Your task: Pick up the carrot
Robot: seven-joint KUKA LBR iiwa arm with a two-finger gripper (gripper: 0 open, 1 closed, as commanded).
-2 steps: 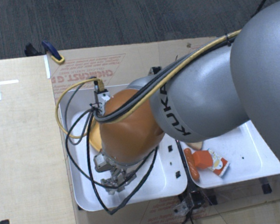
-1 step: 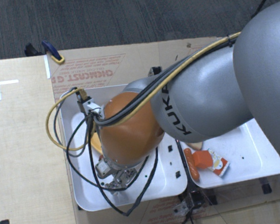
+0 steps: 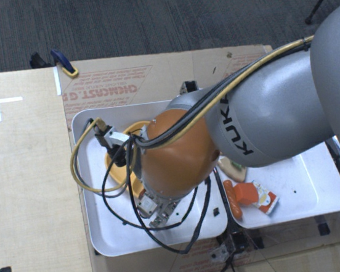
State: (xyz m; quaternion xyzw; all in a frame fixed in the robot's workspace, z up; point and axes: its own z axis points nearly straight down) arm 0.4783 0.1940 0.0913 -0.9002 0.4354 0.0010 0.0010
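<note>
Grey arm [image 3: 278, 105] with its orange band [image 3: 175, 153] looms over the left bin [image 3: 102, 234], the gripper [image 3: 158, 213] low above the bin floor — grip state cannot be told. Carrot [image 3: 232, 200] — a slim orange stick — lies in the right bin [image 3: 315, 197] at its left wall, touching an orange-and-white packet [image 3: 255, 195].
</note>
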